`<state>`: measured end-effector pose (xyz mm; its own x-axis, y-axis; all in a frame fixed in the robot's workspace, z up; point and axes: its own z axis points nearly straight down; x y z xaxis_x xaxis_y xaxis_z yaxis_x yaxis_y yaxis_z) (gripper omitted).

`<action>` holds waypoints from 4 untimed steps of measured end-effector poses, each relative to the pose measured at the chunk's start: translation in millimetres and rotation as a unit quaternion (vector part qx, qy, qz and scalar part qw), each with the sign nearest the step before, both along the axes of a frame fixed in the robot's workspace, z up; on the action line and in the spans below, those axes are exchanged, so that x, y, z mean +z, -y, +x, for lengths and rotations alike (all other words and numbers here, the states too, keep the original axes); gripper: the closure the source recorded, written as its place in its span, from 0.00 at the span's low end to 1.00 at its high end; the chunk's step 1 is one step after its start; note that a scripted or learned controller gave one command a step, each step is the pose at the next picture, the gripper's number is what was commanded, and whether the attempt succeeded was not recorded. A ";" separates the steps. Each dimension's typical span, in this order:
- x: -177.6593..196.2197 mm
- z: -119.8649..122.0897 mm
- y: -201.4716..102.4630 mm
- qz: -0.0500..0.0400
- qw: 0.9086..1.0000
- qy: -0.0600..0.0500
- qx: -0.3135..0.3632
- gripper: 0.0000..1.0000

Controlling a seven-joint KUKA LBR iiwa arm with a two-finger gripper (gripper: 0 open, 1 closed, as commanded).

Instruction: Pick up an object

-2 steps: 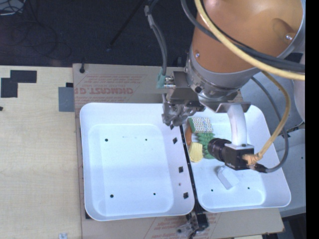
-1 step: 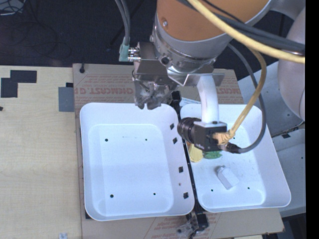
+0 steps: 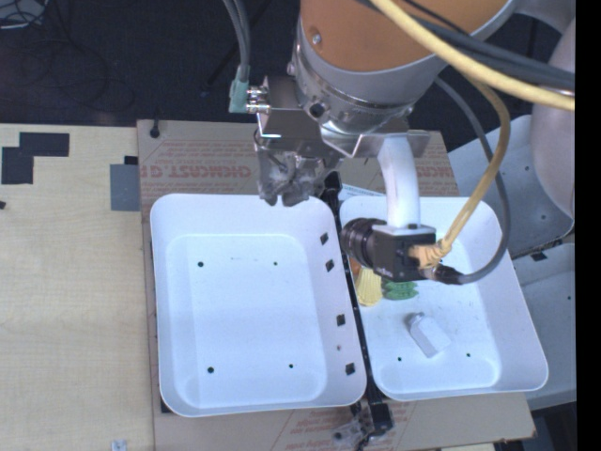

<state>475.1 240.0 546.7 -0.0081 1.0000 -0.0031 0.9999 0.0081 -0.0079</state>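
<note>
Here a grey block [image 3: 424, 334] lies near yellow [image 3: 369, 290] and green pieces [image 3: 402, 290].

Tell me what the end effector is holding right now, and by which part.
Cannot be told: the end effector sits over the left bin's far rim, too dark and blurred to make out.

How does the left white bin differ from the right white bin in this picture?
The left bin shows a bare white floor with a few small dark holes; the right bin holds a small grey block and yellow and green items. The arm's parts hang over the right bin, while the left bin lies open to view apart from its far edge. Both are shallow, white, rounded at the corners, and sit side by side.
</note>
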 end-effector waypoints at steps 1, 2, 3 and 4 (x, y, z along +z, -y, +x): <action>9.1 0.0 -0.8 -0.001 1.000 -0.002 0.003 1.00; 18.2 0.0 -1.7 -0.002 1.000 -0.004 0.006 1.00; -15.2 0.6 40.6 0.000 1.000 0.000 -0.006 1.00; -10.3 26.7 -4.8 0.001 1.000 0.002 -0.002 1.00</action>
